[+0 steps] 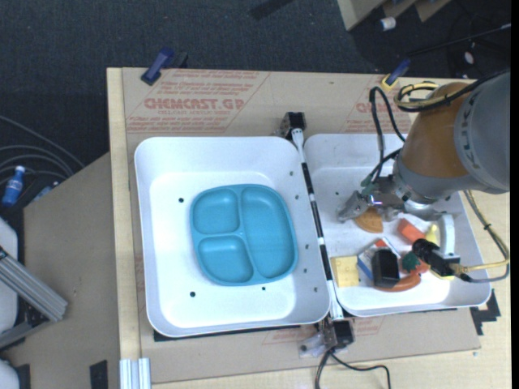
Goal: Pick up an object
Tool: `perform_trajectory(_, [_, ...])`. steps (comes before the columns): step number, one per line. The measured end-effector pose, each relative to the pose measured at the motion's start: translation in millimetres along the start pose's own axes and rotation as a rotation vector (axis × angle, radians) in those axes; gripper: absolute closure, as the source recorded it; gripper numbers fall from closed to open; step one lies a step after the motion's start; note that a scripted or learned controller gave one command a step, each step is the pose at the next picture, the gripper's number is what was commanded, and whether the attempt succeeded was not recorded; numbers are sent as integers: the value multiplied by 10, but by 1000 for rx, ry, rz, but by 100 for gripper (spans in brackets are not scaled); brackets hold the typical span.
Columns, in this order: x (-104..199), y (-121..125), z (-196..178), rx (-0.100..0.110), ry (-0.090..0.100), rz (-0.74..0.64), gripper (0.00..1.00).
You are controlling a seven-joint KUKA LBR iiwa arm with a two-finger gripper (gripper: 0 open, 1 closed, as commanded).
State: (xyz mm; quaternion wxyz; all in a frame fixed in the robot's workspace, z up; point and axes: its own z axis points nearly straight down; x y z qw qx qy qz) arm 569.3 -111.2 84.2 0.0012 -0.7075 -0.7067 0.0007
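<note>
My gripper [358, 208] hangs low in the left half of the right bin [349, 162], at the end of the grey arm with the orange band [434, 140]. Right beside its tip lies a small tan, rounded object [372, 220], touching or nearly touching it. Nearer the front of this bin sit an orange piece [408, 228], a yellow piece [445, 235], a black block [386, 266], a flat yellow square [346, 271] and a curved red-orange piece [407, 284]. I see nothing lifted off the bin floor.
The left bin [162, 177] holds a blue divided plate [242, 233]. A black divider rail [312, 209] runs between the two bins. Cables [381, 120] loop over the back of the right bin near the arm.
</note>
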Motion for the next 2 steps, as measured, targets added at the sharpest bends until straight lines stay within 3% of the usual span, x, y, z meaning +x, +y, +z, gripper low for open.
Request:
perform_trajectory(1, [3,5,-100,-2,0,1,100])
perform_trajectory(2, [491,-301,-1147,-3,0,-2,100])
